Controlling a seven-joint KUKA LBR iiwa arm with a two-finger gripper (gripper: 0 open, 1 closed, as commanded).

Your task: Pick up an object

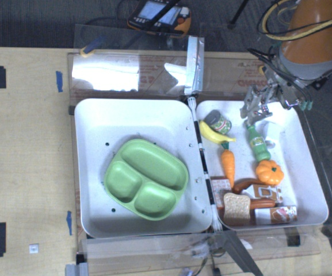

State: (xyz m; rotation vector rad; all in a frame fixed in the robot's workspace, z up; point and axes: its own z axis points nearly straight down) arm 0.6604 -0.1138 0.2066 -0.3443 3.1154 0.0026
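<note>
gripper over right bin above green bottle | fingers' state: cannot tell, blurred | arm cut off top right

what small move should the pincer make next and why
Probably a short descent toward the green bottle. The pincer hovers at the right bin's far end, just above the bottle, with nothing visibly between its fingers, so lowering is likely the shortest route to a grasp.

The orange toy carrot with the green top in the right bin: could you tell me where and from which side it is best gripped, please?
Probably from straight above, across the thick upper half of the orange toy carrot, jaws closing left to right. It lies flat, its length running away from the camera, its sides bare there; the yellow toy banana crowds its green top, and the slice of toy bread lies near its tip.
</note>
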